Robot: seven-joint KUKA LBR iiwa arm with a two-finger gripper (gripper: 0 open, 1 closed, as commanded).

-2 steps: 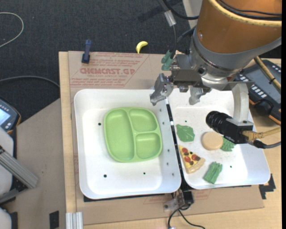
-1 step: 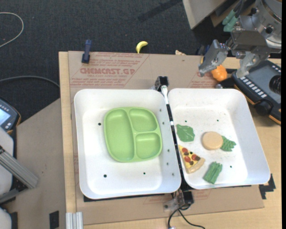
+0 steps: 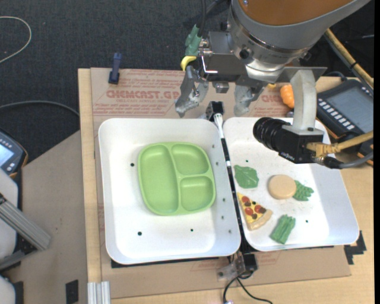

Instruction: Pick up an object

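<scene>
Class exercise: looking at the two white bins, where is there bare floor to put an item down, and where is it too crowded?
Left bin: bare floor borders the green divided plate on its left and along the near edge. Right bin: crowded in the middle, where the pizza slice, cookie and green pieces cluster; a bare strip runs along the bin's right side.

Arm link (image 3: 291,15): broad rounded body, orange band at the top, pale grey shell below it.
Wrist flange (image 3: 267,66): stepped grey and silver rings beneath the shell, directly above the jaws.
Gripper (image 3: 217,101): dark rectangular block carrying two fingers.
Fingers (image 3: 189,98): two dull grey metal prongs with angled, faceted tips, set well apart.
Green fitting (image 3: 192,40): small part on the block's outer side, above the jaws.
Yellow fitting (image 3: 187,61): small curved piece just below the green one.
Cables (image 3: 209,15): thin dark leads running up behind the block.
</scene>
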